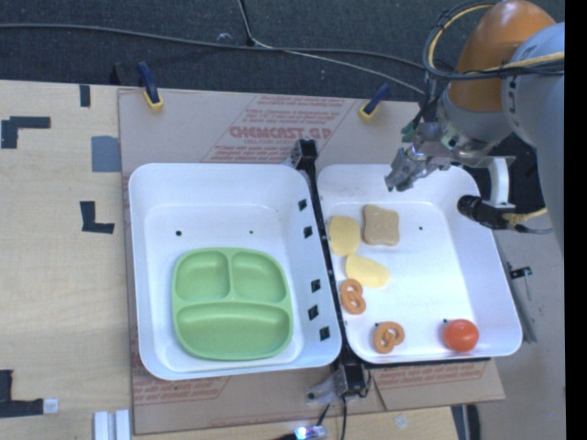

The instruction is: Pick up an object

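Observation:
The right bin (477,246) holds a tan bread slice (380,225), two pale yellow pieces (344,235) (367,269), two orange pretzels (352,295) (388,336) and a red tomato (460,335). My gripper (404,174) hangs over the bin's far edge, up and to the right of the bread slice. Nothing shows between its dark fingertips, which sit close together.
The left bin (151,200) carries a green divided plate (231,302). A black divider (314,236) runs between the bins. Blue and yellow clamps (149,86) (374,104) pin the cardboard base at the back. Cables (248,26) cross the dark floor behind.

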You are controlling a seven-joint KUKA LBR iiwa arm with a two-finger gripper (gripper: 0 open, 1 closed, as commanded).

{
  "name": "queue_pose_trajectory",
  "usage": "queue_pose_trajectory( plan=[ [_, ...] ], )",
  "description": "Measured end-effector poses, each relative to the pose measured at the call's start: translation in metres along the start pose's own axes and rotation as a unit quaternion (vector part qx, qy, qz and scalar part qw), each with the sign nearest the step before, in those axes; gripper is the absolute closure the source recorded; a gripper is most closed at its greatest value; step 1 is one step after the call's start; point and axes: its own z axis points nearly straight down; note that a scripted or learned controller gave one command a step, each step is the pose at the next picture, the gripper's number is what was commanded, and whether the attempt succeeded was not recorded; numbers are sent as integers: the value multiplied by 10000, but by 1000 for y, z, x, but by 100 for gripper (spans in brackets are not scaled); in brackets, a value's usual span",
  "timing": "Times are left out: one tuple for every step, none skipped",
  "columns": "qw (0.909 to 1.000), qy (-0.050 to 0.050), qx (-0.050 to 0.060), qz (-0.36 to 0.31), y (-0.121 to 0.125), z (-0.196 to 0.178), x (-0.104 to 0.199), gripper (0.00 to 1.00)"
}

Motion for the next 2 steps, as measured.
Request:
queue_pose_trajectory(
  plan=[
    [10000,6,6,0,-6,-10,59,100],
    [10000,7,8,-8,-12,-2,117,100]
  ],
)
